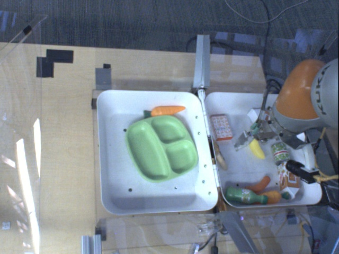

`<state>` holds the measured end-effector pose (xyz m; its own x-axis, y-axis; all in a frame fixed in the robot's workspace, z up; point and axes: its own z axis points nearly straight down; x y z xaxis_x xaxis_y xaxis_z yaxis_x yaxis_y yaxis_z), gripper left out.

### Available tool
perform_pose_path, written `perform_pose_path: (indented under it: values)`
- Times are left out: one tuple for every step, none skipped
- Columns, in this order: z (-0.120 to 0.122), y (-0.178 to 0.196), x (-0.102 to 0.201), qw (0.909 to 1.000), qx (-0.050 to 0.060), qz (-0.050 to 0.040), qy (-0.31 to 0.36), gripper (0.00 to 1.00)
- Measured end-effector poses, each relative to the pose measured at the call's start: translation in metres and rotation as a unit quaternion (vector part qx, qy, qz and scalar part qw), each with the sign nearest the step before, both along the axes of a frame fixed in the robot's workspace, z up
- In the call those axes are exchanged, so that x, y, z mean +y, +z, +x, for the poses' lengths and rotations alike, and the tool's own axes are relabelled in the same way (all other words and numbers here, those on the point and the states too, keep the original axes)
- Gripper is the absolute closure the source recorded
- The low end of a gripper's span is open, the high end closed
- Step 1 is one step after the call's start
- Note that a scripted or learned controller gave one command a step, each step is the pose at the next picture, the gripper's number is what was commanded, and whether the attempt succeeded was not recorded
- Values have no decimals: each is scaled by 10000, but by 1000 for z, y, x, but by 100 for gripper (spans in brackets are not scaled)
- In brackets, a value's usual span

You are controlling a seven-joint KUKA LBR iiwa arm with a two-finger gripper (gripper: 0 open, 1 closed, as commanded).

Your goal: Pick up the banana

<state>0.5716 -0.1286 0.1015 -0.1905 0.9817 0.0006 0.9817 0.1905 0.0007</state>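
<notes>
My gripper [253, 136] hung over the middle of the right-hand shallow white bin [233, 165], and I could not tell how wide it stood or whether it had hold of anything. The small yellow banana [257, 149] lay on that bin's floor just below my gripper, near a small can with a green label [280, 153]. In the left-hand white bin [108, 163] sat a green divided plastic plate [161, 147] with an orange carrot [168, 110] by its far edge.
</notes>
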Motion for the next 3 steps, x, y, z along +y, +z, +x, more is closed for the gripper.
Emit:
perform_pose_path:
  values:
    - [0,0,0,10000,-3,0,0,0]
    - [33,-14,-30,9993,-43,-2,376,0]
    - [36,-5,-28,9993,-66,10,378,100]
